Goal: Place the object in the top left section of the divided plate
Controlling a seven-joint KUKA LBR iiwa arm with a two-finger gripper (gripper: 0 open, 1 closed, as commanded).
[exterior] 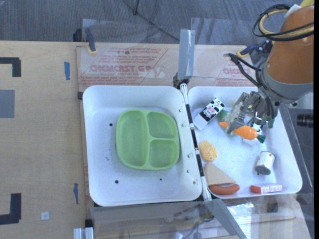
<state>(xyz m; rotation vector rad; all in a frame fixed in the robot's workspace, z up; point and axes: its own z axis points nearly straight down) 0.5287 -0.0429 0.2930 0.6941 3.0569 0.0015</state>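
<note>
A light green divided plate [148, 139] lies in the left bin [99, 183]; it has one long section on the left and two smaller ones on the right. My gripper [247, 125] is over the right bin [289, 158], low above an orange toy carrot [245, 132] with a green end. The fingers [236, 117] stand open, one on each side of the carrot, and part of the carrot is hidden behind them. Nothing is lifted.
The right bin also holds a black-and-white cow toy [212, 109], a yellow corn piece [208, 151], a sandwich wedge [218, 174], a red sausage [224, 188], a white cylinder [264, 162] and a red-and-white stick [266, 188]. A ridge [192, 143] divides the bins.
</note>
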